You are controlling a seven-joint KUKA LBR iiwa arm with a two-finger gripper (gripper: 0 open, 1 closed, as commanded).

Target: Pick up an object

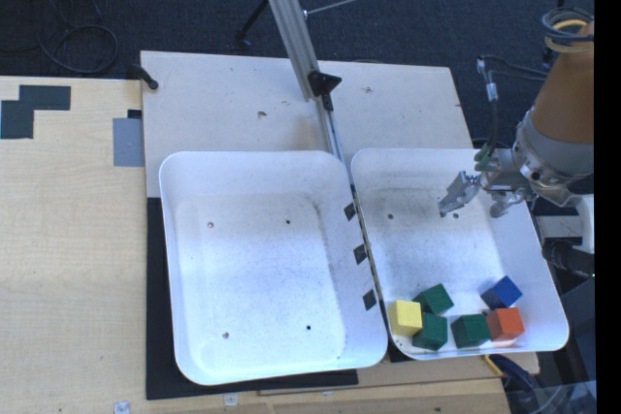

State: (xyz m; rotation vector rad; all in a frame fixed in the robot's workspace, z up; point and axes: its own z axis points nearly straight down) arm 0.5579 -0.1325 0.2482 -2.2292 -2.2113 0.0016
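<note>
Several small blocks lie in the near corner of the right bin (543, 252): a yellow one (406, 316), three green ones (436, 298) (431, 332) (470, 331), a blue one (502, 292) and an orange one (505, 324). My gripper (477, 202) hangs over the far right part of that bin, well beyond the blocks. It is open with nothing between its fingers. One finger (453, 198) points left over the bin floor.
The left bin (170, 208) sits beside the right one, and a divider with black clips (360, 252) runs between them. A slanted aluminium post (289, 24) rises behind the bins. Cables (492, 92) hang near the arm's wrist.
</note>
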